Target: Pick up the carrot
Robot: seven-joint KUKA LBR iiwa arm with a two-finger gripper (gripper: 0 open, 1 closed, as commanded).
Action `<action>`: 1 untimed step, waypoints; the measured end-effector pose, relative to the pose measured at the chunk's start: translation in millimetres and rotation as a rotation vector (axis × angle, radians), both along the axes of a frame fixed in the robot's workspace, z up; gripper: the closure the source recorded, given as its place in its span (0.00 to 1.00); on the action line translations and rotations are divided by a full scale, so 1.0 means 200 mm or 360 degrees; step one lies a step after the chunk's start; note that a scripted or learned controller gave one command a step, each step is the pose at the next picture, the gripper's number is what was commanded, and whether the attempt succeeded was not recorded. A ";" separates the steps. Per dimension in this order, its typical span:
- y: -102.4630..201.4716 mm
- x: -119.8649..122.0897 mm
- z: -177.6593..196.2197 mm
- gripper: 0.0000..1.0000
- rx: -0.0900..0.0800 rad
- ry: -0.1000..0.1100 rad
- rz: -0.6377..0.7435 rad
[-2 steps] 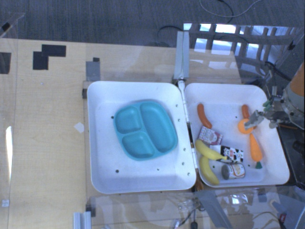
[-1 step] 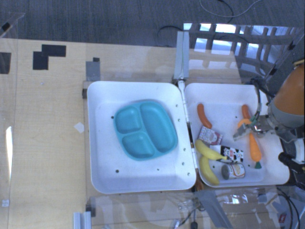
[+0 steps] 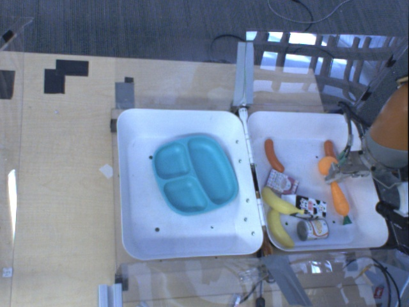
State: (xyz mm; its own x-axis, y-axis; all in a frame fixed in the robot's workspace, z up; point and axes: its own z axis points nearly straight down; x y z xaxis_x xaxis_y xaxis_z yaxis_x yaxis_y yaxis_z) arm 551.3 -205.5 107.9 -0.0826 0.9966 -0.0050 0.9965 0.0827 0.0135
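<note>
We find the gripper [image 3: 339,173] in the right part of the frame, reaching in from the right edge over the right bin [image 3: 377,232]. Its thin metal fingers point toward the left and slightly down, ending at roughly the bin's mid-height. Whether they are spread or pressed together we cannot tell; the tips are too small and blur into the objects beneath them.

The carrot [image 3: 340,200] lies in the right bin directly below the fingertips in the picture, its upper end just beside or touching them; contact cannot be confirmed. Nothing of the carrot shows between the fingers. Its long axis runs from upper left to lower right, close to vertical in the frame, with the orange body uppermost and a dark green tip at the lower right end.

Just above and left of the fingertips sits a small orange fruit [image 3: 328,165], and above that a short reddish sausage-shaped piece [image 3: 328,148]. Further left in the same bin we note a longer sausage [image 3: 274,155] lying diagonally, a small printed packet [image 3: 281,183], two bananas [image 3: 279,211] near the lower left corner, a black-and-white carton [image 3: 311,206] and a tin can [image 3: 313,229] on its side.

The left bin [image 3: 137,229] holds a blue sectioned plate [image 3: 195,173], well apart from the gripper.
</note>
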 end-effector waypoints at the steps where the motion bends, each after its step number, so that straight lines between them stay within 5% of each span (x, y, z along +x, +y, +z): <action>1: 0.14 -0.05 0.54 1.00 0.0000 0.0008 0.0228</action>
